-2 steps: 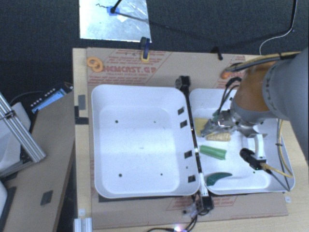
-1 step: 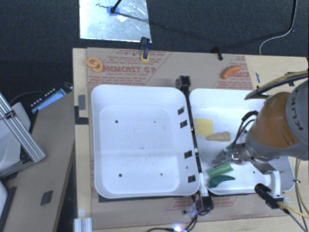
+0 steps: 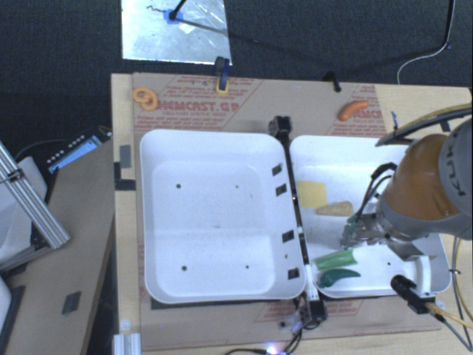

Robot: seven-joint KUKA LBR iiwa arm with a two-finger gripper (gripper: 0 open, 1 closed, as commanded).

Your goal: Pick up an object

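A: Where's the hand [image 3: 353,233]?
B: Low in the right bin [image 3: 369,150], just above the light green piece [image 3: 336,259]; its grip I cannot tell.
A: Around it?
B: Yellow square [image 3: 311,193], tan piece [image 3: 335,208], dark green piece [image 3: 340,275].

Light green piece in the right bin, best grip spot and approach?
Grip the light green piece across its narrow width near the middle, coming from above. It lies flat and elongated, roughly left-right. The dark teal piece lies close below it, so keep the fingers off that side; the tool is just above.
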